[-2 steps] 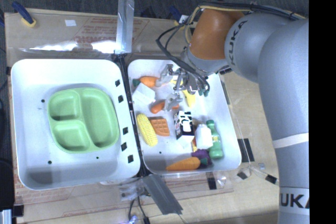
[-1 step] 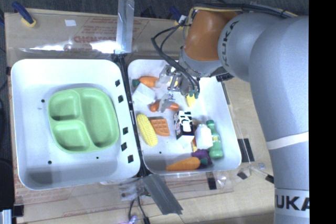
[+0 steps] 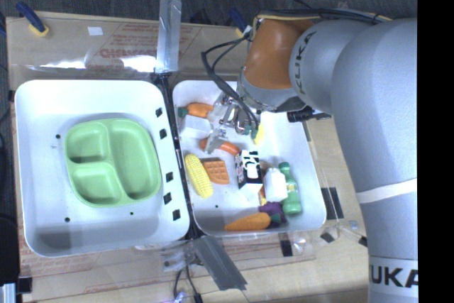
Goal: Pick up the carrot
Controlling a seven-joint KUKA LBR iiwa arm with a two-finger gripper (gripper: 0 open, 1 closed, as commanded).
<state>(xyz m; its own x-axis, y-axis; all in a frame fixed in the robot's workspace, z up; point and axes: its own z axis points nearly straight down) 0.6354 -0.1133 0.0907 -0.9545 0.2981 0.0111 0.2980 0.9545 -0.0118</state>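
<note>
Three orange carrot-like pieces lie in the right bin (image 3: 306, 152). One carrot (image 3: 198, 110) with a green end rests near the bin's far left corner. A second carrot (image 3: 247, 223) lies along the near wall. A short orange piece (image 3: 224, 148) sits mid-bin. My gripper (image 3: 228, 128) hangs open just above that short piece, to the right of the far carrot, with nothing between its fingers. The arm's orange band (image 3: 273, 57) is above the bin's far edge.
Around the carrots lie a yellow corn cob (image 3: 198, 175), an orange waffle (image 3: 216, 171), a black-and-white box (image 3: 249, 167), a white bottle (image 3: 275, 185), a green bottle (image 3: 290, 196) and a purple eggplant (image 3: 270, 209). The left bin (image 3: 35, 110) holds a green divided plate (image 3: 112, 161).
</note>
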